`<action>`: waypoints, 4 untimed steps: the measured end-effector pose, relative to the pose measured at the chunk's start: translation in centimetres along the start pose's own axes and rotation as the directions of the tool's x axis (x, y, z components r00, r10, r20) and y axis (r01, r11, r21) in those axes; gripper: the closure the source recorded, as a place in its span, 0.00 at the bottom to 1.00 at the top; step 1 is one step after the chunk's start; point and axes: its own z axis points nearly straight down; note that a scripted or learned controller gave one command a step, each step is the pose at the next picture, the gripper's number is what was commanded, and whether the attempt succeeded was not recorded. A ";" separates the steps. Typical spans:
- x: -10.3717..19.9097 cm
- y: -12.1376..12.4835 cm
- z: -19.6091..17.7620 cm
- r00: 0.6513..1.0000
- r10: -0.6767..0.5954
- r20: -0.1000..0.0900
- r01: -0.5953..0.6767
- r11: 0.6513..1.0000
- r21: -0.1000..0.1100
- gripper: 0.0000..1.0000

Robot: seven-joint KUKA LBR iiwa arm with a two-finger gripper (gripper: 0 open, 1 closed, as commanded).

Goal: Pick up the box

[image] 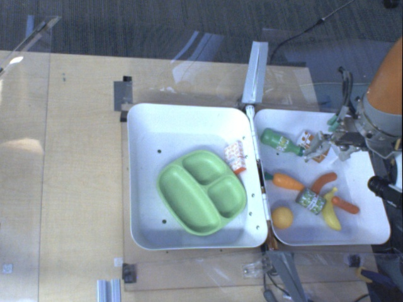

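Pale wooden worktop (pixel 69 168) carries two white bins, and the claw (pixel 322 145) hangs low over the right bin (pixel 378 231); whether it is released or clenched I cannot tell. Far to its left, in the left bin (pixel 141 168), the small red-and-white box (pixel 235 156) lies beside a green divided plate (pixel 201 192). I judge it light, stiff card, best pinched across its narrow sides

the arm (pixel 385 99) is getting cut off by the right edge, so most of it is running out of view. the gripper (pixel 327 142) is blurring into clutter, can't tell its fingers. the small box (pixel 308 141) just left of the claw is partly sitting under it, print too tiny to read.
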 end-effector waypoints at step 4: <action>-5.3 12.4 17.3 0.988 -0.154 0.001 0.154 0.988 -0.003 0.00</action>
